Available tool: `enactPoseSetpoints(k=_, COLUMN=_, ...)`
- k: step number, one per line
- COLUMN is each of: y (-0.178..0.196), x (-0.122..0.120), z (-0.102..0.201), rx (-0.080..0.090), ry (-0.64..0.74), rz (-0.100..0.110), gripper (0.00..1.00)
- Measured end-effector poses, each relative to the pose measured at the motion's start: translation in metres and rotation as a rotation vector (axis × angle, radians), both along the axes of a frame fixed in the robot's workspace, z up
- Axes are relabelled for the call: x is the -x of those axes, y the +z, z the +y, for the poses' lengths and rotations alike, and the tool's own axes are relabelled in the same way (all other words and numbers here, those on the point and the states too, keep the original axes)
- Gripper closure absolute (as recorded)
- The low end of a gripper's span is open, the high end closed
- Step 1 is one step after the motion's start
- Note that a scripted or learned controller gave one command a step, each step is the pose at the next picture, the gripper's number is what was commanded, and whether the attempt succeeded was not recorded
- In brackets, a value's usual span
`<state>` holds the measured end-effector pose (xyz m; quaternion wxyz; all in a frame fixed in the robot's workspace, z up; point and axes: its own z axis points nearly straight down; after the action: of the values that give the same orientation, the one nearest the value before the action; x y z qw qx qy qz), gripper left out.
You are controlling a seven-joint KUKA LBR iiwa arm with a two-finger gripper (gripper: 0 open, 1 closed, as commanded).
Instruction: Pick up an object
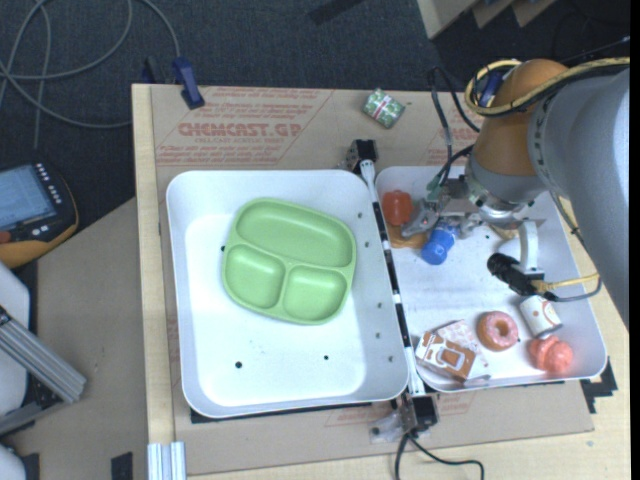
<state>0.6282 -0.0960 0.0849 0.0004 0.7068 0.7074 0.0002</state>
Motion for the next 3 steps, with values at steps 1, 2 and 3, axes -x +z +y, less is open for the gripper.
enactPoseSetpoints(k=1, y=-0.001, x=-0.019, z=0.000, rx=0.002, ry=0.000, rz=0.009, gripper=0.00)
enactPoseSetpoints(k=2, y=-0.003, x=-0.030, z=-0.001, rx=0.002, ry=0.003, rz=0.046, gripper=0.00)
enactPoseSetpoints(k=3, y=-0.001, x=-0.036, z=-0.013, rx=0.004, ry=-0.003, rz=0.009, gripper=0.00)
